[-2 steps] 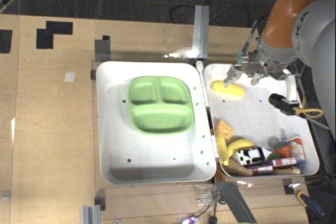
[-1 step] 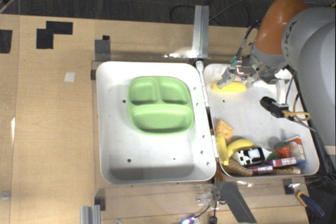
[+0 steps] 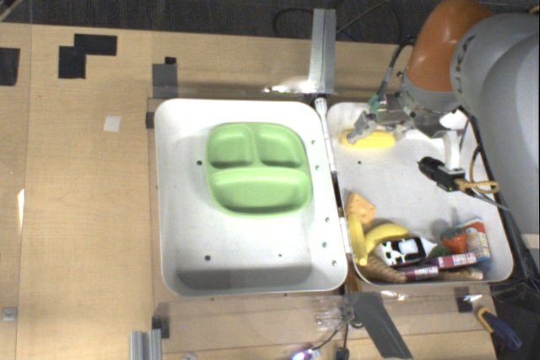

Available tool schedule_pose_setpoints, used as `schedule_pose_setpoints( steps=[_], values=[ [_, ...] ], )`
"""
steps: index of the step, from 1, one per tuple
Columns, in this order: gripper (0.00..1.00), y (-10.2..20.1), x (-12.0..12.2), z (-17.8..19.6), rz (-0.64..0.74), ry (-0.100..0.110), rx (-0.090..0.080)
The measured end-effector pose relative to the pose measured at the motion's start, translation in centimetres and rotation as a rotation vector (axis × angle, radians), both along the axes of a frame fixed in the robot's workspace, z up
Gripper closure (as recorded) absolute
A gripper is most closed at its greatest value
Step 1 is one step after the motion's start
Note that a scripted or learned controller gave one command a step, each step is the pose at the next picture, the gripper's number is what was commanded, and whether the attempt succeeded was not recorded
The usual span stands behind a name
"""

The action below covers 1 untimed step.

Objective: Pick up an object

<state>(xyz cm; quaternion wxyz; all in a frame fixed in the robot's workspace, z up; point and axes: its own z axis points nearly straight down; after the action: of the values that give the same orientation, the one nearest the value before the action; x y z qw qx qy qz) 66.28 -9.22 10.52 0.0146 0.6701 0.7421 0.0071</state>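
- One gripper (image 3: 369, 127) sits low over the far left corner of the right bin (image 3: 396, 181); we cannot tell whether its jaws are wide or narrow, as the tip is blurred.
- Just under it we see a flat yellow object (image 3: 378, 141) on the bin floor. It looks to be touching the gripper tip, and we cannot see it held.
- Behind the gripper, the grey arm (image 3: 506, 72) comes in from the right with its orange band (image 3: 443, 38) above the wrist.
- Well apart from the gripper, at the near end of the same bin, we see a pile:
  - a tan wedge (image 3: 361, 206) against the left wall
  - a banana (image 3: 381, 233) just beside it
  - a black-and-white item (image 3: 402, 249) touching the banana
  - a red strawberry-like piece (image 3: 456, 241)
  - a small can (image 3: 478, 239) at the right
  - a dark pink marker (image 3: 440, 265) along the near wall
- In the left bin (image 3: 181, 206) we see a green divided plate (image 3: 257, 167) near the middle, lying flat.
- Both bins rest side by side on the wooden bench (image 3: 84, 181).
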Motion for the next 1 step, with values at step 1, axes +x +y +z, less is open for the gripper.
schedule_pose_setpoints(
  steps=[1],
  values=[
    [0.0, 0.65, -1.13, -1.67, 0.057, 0.021, 0.006]
  ],
)
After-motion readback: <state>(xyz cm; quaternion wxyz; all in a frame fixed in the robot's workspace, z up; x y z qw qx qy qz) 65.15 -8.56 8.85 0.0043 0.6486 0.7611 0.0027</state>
